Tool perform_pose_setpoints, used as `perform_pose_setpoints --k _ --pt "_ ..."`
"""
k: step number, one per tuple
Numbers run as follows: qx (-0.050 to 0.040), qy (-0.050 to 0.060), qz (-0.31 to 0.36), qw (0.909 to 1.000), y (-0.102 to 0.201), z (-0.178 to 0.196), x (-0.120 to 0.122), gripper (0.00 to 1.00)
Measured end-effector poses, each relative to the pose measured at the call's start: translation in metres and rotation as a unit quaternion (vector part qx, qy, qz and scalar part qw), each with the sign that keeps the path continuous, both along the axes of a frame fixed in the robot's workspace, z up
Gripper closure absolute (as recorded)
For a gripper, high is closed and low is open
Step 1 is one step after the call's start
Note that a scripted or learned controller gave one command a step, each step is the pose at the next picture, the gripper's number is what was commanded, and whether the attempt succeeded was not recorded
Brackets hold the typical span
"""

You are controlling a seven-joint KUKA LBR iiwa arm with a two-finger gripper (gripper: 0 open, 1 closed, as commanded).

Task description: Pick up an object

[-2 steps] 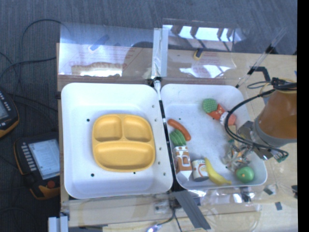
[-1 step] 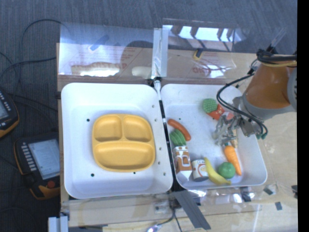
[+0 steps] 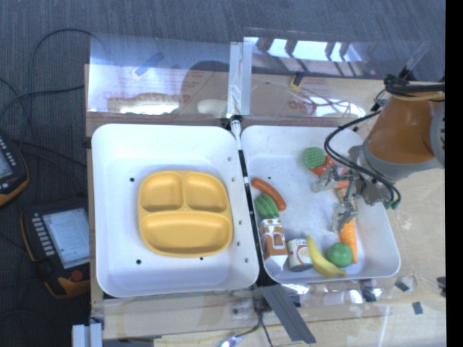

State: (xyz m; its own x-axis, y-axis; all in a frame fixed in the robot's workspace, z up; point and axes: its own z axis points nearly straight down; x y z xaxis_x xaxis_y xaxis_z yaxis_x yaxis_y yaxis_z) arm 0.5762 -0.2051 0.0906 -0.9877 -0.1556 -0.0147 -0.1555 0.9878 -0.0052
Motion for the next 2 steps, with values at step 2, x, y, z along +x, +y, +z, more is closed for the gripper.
perform_pose_setpoints --k 2 --pt "0.0022 0.005 -0.077 0.997 0.01 0.002 -0.044 0.0"
